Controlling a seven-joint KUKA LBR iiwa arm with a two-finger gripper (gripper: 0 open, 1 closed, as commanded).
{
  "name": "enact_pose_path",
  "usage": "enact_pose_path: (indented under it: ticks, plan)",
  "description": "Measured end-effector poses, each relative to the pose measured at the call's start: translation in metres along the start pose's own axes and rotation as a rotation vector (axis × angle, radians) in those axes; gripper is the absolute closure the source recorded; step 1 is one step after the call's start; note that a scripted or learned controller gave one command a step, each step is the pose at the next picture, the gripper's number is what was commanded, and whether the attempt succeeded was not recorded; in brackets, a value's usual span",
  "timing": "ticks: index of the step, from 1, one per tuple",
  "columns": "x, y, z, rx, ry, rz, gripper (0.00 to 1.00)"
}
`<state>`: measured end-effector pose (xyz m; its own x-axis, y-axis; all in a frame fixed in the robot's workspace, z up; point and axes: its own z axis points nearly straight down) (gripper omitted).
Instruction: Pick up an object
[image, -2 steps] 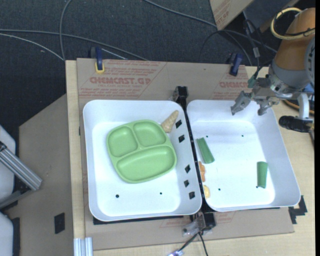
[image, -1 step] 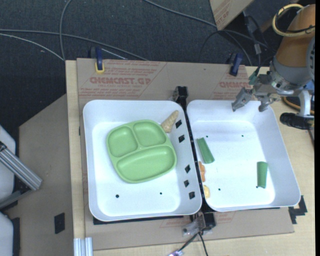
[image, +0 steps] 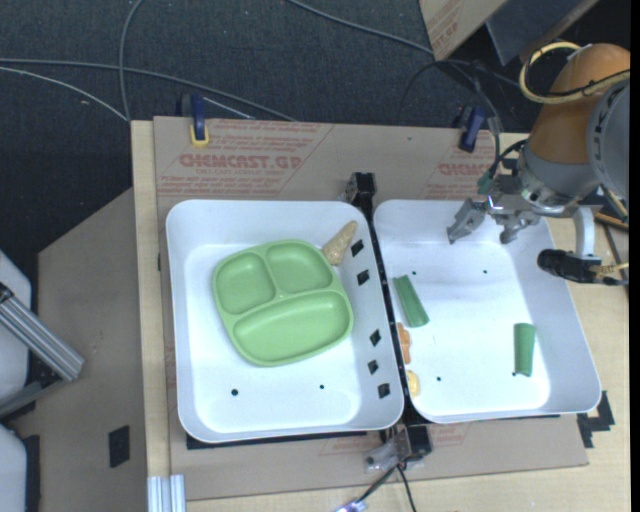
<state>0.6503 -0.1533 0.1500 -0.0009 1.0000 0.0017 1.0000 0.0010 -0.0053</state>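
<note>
Two shallow white bins sit side by side on the table (image: 250, 460), the left bin (image: 190, 330) and the right bin (image: 560, 340) meeting along a central divider with black clips. Landmark taken: the green divided plate (image: 283, 301) lying in the left bin, one plate, three compartments, all bare. Touching the plate's upper right corner is one tan, cone-like piece (image: 340, 241), long axis slanted, narrow end toward the plate and the other end up and right. Right of the plate, just past the divider, one green stick (image: 410, 300) lies in the right bin, long axis running from upper left to lower right, tilted only a little off the divider line. Much farther right of the plate, near the right bin's outer wall, a second green stick (image: 524, 349) lies nearly parallel to that wall, long axis close to top-to-bottom in the view. Count: two green sticks, well apart. Below the first stick, against the divider, two small orange bits (image: 404, 341), too small to identify. The gripper (image: 488, 226) hangs over the far end of the right bin, up and right of the plate, its fingers spread with nothing between them, well apart from both sticks.
</note>
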Motion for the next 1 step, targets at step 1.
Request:
enact_pose_path:
  ticks: [1]
  plan:
    - [0.0025, -0.0008, 0.0638, 0.003, 0.001, -0.001, 0.00]
